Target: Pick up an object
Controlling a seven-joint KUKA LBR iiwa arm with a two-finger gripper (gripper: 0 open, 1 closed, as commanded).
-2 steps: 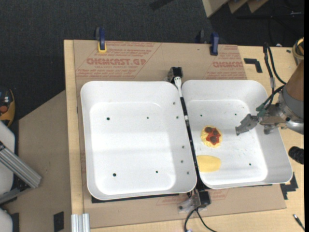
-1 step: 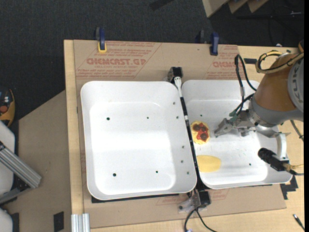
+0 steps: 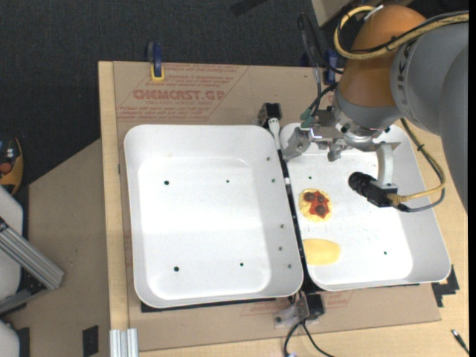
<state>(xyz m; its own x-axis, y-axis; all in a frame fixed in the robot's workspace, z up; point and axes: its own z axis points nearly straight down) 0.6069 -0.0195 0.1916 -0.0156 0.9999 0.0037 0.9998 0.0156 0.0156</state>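
Cardboard-covered surface (image 3: 186, 88) carried two white bins; gripper (image 3: 331, 141) hovered over the right bin (image 3: 416, 262) above a red-spotted yellow piece (image 3: 314, 204), apparently toy food; finger state indeterminate.

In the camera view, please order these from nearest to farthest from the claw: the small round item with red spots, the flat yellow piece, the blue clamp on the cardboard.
1. Small round yellow item with red spots, in the right bin just below the claw.
2. Flat yellow oval piece, lower in the same bin.
3. Blue clamp, at the cardboard's far left top edge.
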